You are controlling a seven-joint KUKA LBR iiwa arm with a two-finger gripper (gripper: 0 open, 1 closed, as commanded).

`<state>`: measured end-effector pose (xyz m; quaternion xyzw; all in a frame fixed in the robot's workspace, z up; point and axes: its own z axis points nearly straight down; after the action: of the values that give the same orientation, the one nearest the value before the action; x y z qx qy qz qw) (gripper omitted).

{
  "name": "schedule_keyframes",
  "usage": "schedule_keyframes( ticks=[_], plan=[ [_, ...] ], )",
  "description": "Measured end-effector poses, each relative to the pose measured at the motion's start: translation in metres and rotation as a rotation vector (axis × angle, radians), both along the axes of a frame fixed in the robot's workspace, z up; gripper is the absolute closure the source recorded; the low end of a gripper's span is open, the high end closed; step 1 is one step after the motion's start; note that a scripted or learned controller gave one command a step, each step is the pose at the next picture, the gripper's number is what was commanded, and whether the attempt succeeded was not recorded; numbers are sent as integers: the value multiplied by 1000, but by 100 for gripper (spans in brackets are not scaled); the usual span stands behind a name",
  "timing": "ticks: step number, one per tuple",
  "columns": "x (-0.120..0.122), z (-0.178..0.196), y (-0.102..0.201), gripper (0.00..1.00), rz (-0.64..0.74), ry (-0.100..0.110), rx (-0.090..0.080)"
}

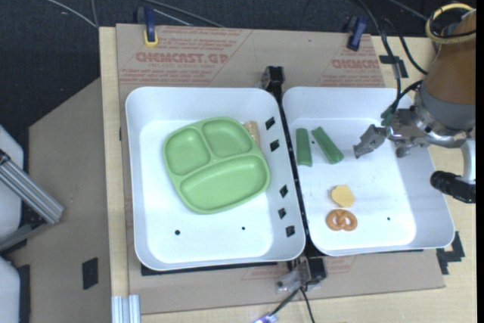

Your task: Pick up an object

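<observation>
Over the right bin: gripper (pixel 382 141) hovering above the bin (pixel 423 231) floor, near its upper right part, with the grey-and-orange arm (pixel 452 72) reaching in from the right.
Claw state: fingers spreading apart and gripping nothing; bare white floor showing between them.
Step in hand: approaching, by the look of it; nothing lifted yet, pick not yet made.
Nearest candidates: two green sticks (pixel 316 145) lying side by side in the upper left part of the right bin, just left of the claw but apart from it.
Long axis: left stick running almost straight up and down the view; right stick tilting, top end leaning left, lower end pointing right.
Other candidates: yellow piece (pixel 342 196) and orange pretzel (pixel 341 220) sitting lower in the same bin, close together.
Next move calling for: shifting left over one stick, turning the fingers across its narrow width, then descending.
Left bin: holding a green divided plate (pixel 217 165), well apart from the claw.
</observation>
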<state>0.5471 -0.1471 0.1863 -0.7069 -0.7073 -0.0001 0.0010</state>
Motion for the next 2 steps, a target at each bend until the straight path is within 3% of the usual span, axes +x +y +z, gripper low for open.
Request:
schedule_keyframes(
  ticks=[2],
  plan=[
    [-3,-104,-1,0,-1,5,1]
  ],
)
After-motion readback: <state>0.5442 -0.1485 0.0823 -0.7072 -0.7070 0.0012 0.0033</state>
